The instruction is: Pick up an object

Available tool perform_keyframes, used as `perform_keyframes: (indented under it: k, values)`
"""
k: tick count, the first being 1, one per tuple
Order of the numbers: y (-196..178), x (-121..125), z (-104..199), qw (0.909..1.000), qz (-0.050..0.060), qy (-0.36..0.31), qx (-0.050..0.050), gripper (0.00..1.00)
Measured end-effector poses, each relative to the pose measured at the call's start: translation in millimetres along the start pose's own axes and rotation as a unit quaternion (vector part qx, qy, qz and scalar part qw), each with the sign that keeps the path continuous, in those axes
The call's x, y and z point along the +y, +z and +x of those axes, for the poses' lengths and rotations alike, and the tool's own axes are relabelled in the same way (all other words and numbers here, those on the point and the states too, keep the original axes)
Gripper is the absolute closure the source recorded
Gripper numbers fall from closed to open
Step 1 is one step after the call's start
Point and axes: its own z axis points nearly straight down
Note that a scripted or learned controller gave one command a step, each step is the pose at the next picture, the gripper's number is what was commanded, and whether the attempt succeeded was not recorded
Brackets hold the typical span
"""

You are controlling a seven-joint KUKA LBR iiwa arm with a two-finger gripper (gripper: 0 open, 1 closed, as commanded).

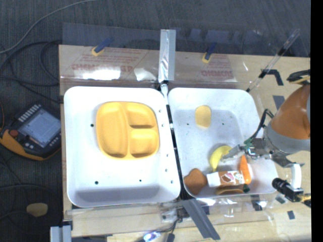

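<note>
The end effector is hovering just beside the curved yellow plastic banana; whether it is spread, I cannot tell.

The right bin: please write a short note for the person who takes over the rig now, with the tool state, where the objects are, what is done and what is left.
Tool: low over the right bin, near its right wall, beside the banana and the orange carrot. I cannot tell whether it is open or shut; nothing visibly held.
Right bin: small yellow piece near the top; banana, carrot, carton and brown item clustered at the lower edge.
Left bin: yellow divided tray.
Done: arm is down at the cluster.
Left: grasp and lift one object.
</note>
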Motion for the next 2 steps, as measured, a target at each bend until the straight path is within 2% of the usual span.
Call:
perform_keyframes:
  k: [1, 2]
  values:
    - [-5.7, 0.6, -2.7, 1.0000, -0.003, 0.000, -0.006, 1.00]
    - [-168.3, -7.3, 66.7, 0.9978, 0.007, 0.066, -0.009, 1.00]
